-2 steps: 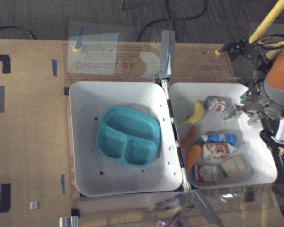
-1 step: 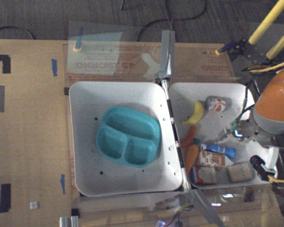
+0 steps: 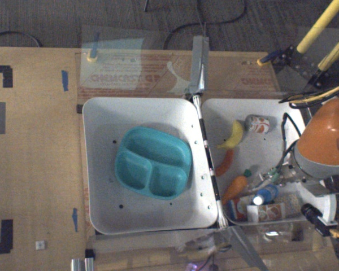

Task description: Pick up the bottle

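The bottle [image 3: 262, 197] is small and clear with a blue cap. It lies on its side near the front of the right bin [image 3: 214, 117], between a carrot and a white-and-orange box. My gripper [image 3: 273, 178] reaches in from the right, below the orange wrist band. Its metal tip sits just above and behind the bottle's cap, close to it. Nothing shows between its tip parts, and the wrist covers the bin's right side.
The right bin also holds a banana [image 3: 233, 135], a can [image 3: 257, 124], a red chili [image 3: 225, 162], a carrot [image 3: 235, 188] and a box [image 3: 265, 212]. In the left bin [image 3: 101, 151] lies a teal divided plate [image 3: 153, 162]. Cables hang beside the wrist.
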`<state>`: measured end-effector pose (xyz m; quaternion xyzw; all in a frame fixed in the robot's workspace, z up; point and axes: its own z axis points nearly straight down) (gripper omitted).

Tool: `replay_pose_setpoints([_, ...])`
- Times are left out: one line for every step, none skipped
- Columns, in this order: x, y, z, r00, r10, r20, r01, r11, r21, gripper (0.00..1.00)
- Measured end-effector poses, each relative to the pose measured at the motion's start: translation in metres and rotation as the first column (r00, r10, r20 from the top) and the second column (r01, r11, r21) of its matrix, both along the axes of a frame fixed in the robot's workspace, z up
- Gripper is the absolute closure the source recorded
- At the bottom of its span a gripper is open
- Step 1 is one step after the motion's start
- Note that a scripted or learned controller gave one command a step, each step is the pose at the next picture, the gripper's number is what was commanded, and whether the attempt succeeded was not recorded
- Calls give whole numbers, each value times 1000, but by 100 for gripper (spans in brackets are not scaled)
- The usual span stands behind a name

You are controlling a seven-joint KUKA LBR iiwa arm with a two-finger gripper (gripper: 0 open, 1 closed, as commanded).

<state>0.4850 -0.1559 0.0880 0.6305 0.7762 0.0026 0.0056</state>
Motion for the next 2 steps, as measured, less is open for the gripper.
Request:
replay_pose_setpoints([2, -6, 9, 1000, -10, 4, 10, 1000, -3, 100])
replay_pose_setpoints([-4, 25, 120, 931, -364, -16, 364, 931, 2, 100])
